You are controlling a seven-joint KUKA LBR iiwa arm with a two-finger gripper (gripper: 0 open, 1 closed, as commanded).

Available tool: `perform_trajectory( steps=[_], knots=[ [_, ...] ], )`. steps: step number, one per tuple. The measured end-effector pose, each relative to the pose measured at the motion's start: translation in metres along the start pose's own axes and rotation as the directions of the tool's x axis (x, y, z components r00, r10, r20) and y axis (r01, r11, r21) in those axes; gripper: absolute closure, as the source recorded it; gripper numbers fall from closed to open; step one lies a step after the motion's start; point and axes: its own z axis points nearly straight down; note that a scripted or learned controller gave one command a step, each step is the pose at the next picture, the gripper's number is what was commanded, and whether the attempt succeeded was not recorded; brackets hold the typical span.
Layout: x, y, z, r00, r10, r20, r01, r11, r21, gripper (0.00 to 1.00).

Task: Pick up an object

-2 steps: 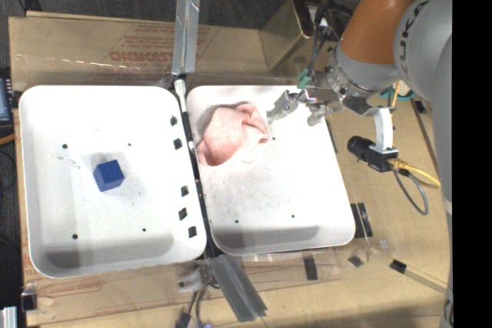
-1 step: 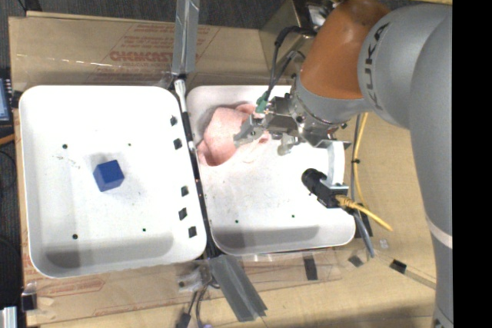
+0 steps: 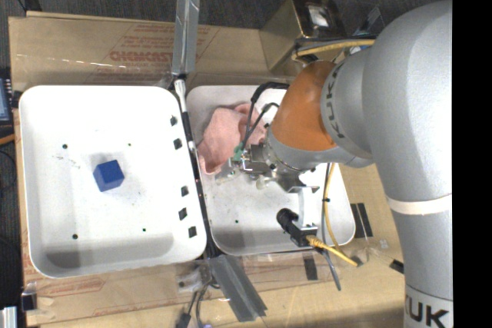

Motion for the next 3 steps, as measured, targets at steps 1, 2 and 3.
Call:
perform_trajectory(
  steps=[1,2,3],
  knots=[
    [-0.024,0.057,0.015,0.999,-0.032,0.0,0.032,0.999,-0.005,0.0],
    [-0.096,0.104,0.013,0.996,-0.09,0.001,0.09,0.996,-0.007,0.0],
    [-0.109,0.078,-0.061,0.989,-0.147,0.002,0.147,0.989,-0.007,0.0]
  ],
)
